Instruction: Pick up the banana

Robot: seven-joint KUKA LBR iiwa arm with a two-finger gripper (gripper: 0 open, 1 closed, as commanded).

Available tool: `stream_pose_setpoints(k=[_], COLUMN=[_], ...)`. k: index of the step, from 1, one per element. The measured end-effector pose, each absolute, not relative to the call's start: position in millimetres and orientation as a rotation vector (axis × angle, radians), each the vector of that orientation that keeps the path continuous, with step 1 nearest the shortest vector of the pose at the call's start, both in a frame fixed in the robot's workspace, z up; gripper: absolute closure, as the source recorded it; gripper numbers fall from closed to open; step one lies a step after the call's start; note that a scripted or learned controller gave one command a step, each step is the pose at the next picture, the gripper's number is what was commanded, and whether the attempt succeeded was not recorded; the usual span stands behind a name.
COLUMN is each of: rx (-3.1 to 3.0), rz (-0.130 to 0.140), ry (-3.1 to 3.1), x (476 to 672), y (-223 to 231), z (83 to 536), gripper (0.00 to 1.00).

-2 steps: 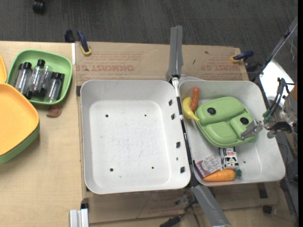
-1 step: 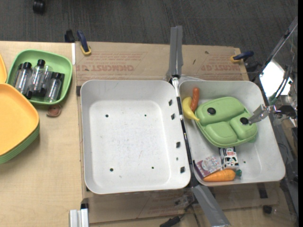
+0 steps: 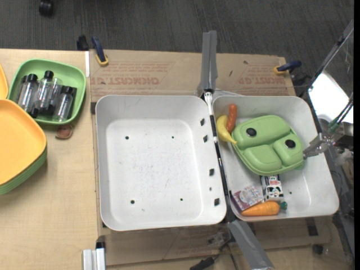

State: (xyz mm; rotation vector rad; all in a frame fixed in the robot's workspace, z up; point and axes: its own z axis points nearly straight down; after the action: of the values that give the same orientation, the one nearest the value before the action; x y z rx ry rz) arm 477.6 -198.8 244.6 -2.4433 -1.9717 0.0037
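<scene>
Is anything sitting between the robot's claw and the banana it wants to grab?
Yes. The green divided plate lies between the gripper at the right bin's right edge and the banana, which rests against the plate's left side.

A single camera sits fixed above the table (image 3: 50,218) and looks down at a slant, far enough back to take in both white bins: the left bin (image 3: 154,162) mid-frame, the right bin (image 3: 315,190) toward the right side. Dark carpet (image 3: 169,10) runs along the top, the far side.
</scene>
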Motion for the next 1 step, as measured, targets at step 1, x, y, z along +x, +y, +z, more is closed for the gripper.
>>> stream_pose_setpoints(k=[1], rx=[-2.873], rz=[0.008], ry=[-1.268], x=[498.2], y=[-203.1], z=[226.8], gripper=[0.0])
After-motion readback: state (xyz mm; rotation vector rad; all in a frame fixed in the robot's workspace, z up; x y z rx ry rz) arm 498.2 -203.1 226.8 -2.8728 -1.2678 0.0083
